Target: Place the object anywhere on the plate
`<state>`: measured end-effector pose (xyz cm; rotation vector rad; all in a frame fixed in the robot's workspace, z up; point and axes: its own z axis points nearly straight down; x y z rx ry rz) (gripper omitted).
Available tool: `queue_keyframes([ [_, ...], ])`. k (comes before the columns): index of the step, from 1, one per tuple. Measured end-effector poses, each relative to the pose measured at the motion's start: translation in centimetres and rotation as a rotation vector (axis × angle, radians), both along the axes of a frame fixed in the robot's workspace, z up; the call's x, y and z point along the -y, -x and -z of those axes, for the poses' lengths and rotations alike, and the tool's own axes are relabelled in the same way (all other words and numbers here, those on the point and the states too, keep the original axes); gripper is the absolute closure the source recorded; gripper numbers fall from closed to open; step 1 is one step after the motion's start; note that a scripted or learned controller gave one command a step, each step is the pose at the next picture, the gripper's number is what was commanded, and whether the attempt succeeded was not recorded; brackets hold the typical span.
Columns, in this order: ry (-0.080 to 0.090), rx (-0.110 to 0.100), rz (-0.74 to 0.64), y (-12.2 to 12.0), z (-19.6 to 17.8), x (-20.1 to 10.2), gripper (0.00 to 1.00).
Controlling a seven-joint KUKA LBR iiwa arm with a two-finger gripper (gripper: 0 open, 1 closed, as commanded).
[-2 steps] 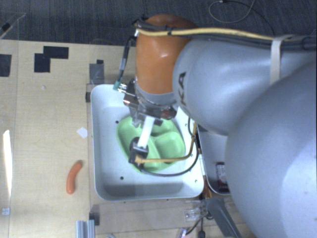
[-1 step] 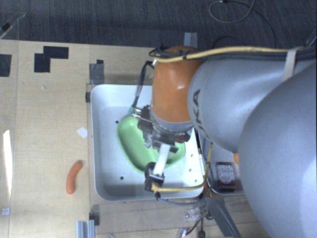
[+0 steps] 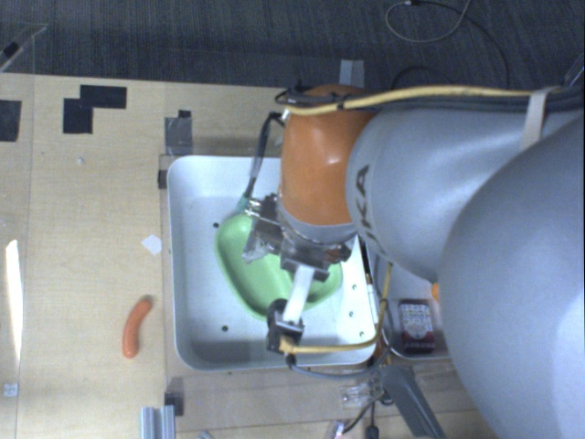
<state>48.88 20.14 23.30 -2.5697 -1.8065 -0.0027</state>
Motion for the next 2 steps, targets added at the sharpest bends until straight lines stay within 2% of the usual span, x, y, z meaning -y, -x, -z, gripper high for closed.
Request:
queue_keyframes([
  [2, 0.0, 0.0, 0.0, 0.0, 0.0, 0.0, 0.0],
])
